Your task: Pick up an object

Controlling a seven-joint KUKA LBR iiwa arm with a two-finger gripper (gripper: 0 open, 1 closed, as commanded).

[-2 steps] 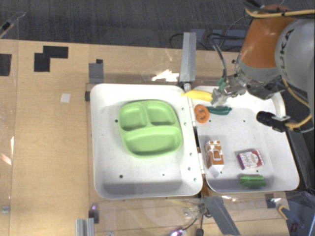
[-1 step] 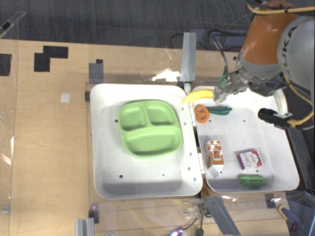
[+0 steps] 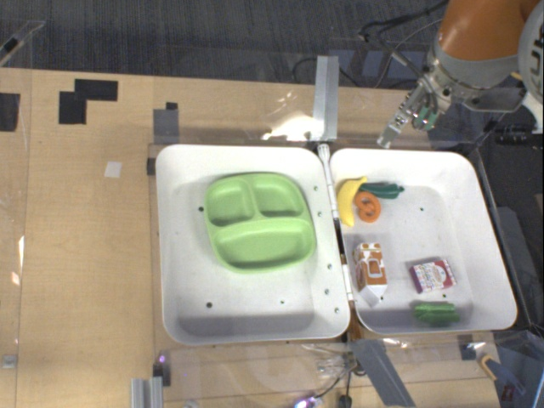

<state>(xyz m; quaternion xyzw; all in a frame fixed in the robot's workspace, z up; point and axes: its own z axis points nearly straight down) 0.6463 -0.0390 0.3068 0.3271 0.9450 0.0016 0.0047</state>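
Arm poised past the far edge of the right bin (image 3: 489, 228), above the table (image 3: 85, 228).

The gripper (image 3: 406, 119) hangs beyond the right bin's far rim, nothing between its fingers; whether they sit wide or narrow I cannot tell. Inside that bin: a yellow banana (image 3: 347, 201), an orange ring (image 3: 369, 207) and a green marker (image 3: 384, 189) clustered near the divider, a carton (image 3: 371, 269), a purple packet (image 3: 432, 274) and a green pickle (image 3: 435, 313) near the front rim; bare floor lies along its right side. The left bin (image 3: 183, 228) holds 1 green tray (image 3: 257, 219).

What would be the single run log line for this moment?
arm: above right bin's far edge | gripper: nothing held | right bin: banana, carrot, carton, pouch, green vegetable | left bin: green tray
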